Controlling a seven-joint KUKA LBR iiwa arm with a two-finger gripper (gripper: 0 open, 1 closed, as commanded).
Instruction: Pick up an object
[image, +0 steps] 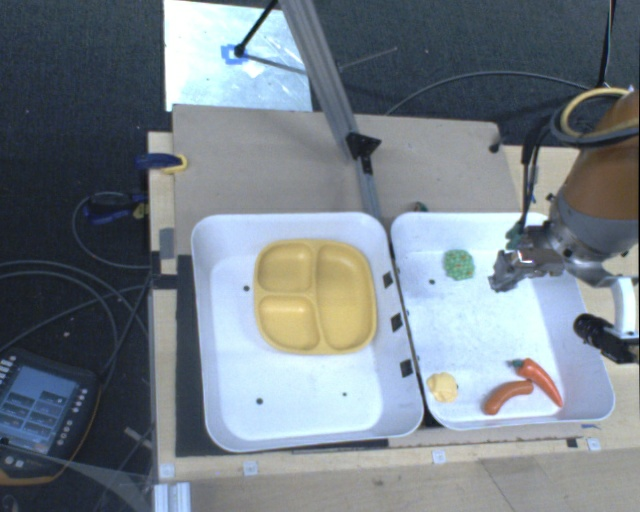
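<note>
Green broccoli piece (459, 264) just left of gripper (505, 276), finger state indiscernible

2 bins sit side by side on the bench (300, 160). The left bin (230, 400) holds a divided plate (315, 297) toward its rear. In the right bin (480, 330), a round piece (458, 264) lies at the back, the gripper (508, 270) just to its right. Near the front edge lie a small lump (442, 387) at left, a sausage (507, 396) beside it, and a pepper (541, 381) at right, touching the sausage.
</note>
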